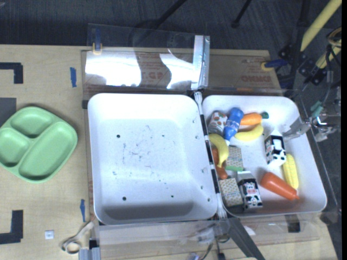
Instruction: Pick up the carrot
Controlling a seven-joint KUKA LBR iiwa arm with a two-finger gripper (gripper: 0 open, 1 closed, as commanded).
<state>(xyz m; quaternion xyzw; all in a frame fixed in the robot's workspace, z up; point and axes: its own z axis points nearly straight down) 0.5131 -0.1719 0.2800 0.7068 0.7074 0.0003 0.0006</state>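
Item one, the carrot (pixel 278 185): orange, lying on the floor of the right bin (pixel 309 167) toward the lower right of the frame, its length slanting down to the right, just beside a yellow corn cob (pixel 291 170) on its upper right side. Item two, my claw (pixel 317 119): at the right edge of the frame, above the right bin's far rim, well apart from the carrot; its state I cannot tell, since the parts there are small and tangled with cables. Item three, other contents of the right bin: a second orange carrot-like piece with a green tip (pixel 251 119) near the upper middle, a blue bottle (pixel 232 122) touching it on the left, a yellow banana (pixel 249 135) just below those, a black-and-white cow-patterned carton (pixel 275 148) right of centre, a second such carton (pixel 250 192) at the lower left beside a checkered block (pixel 230 190), and another yellow piece (pixel 219 145) against the left wall. Item four, the left bin (pixel 146 156): white, faintly scuffed, centre of frame. Item five, a green divided plate (pixel 33 143) on the worktop (pixel 43 210) at far left.
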